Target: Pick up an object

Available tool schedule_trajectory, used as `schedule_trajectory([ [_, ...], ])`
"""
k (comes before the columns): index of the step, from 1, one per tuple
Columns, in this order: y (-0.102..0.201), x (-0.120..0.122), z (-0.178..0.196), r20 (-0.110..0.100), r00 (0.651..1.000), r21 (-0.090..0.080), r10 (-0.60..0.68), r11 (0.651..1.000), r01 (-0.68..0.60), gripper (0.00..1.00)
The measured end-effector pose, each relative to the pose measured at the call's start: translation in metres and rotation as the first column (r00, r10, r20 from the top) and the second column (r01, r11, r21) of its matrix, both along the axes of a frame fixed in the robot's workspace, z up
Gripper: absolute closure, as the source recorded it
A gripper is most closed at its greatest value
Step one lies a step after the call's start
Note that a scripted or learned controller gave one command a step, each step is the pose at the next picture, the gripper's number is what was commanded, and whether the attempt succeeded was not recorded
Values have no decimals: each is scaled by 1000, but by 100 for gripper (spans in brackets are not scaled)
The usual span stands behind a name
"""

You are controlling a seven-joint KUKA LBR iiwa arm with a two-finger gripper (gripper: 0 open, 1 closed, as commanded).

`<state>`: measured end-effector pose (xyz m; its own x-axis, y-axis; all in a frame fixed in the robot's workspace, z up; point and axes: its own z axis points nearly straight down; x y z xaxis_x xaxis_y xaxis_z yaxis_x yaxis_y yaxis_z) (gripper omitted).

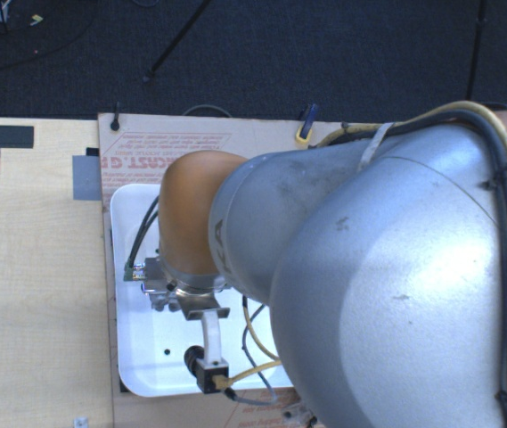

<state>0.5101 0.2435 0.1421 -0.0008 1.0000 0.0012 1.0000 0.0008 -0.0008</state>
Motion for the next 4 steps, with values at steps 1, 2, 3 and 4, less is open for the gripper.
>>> schedule_trajectory([
  [1, -1, 64, -51, -3, 1000, -4, 0, 1000, 0, 100],
  [2, 0, -8, -25, -8, 1000, -2, -2, 1000, 2, 100],
  [3, -2, 7, -56, -5, 1000, -3, -3, 1000, 3, 100],
  [4, 1, -35, 13, -1, 1000, 1, 1, 1000, -1, 100],
])
